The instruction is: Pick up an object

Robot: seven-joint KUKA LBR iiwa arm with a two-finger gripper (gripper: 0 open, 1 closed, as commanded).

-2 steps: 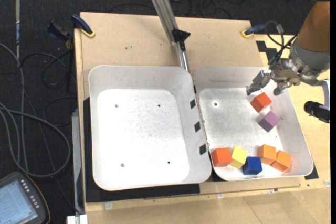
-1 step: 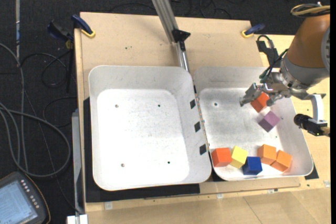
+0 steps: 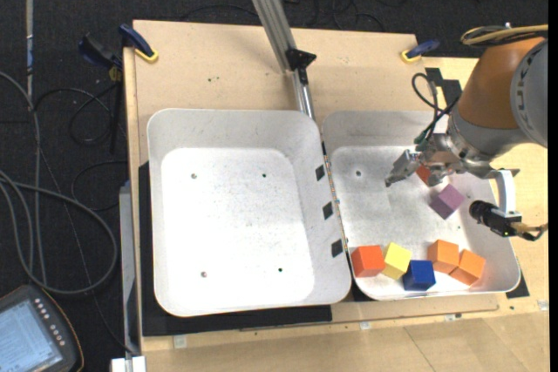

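My gripper [image 3: 406, 168] hangs over the upper middle of the right bin [image 3: 366, 144], with the grey and orange arm reaching in from the right. A small red block [image 3: 425, 174] shows right at the gripper, partly hidden by it; whether it is held is unclear. A purple block [image 3: 448, 200] lies just below and to the right of the gripper. Along the bin's front edge sit an orange block [image 3: 368, 260], a yellow block [image 3: 397, 260], a blue block [image 3: 419, 274] and two more orange blocks [image 3: 445, 253] [image 3: 471, 266].
The left bin [image 3: 166, 187] sits beside the right one, sharing a raised rim down the middle. A metal pole [image 3: 266, 0] slants in from the top to the bins' junction. Yellow clamps [image 3: 144, 54] hold the bench's back corners.
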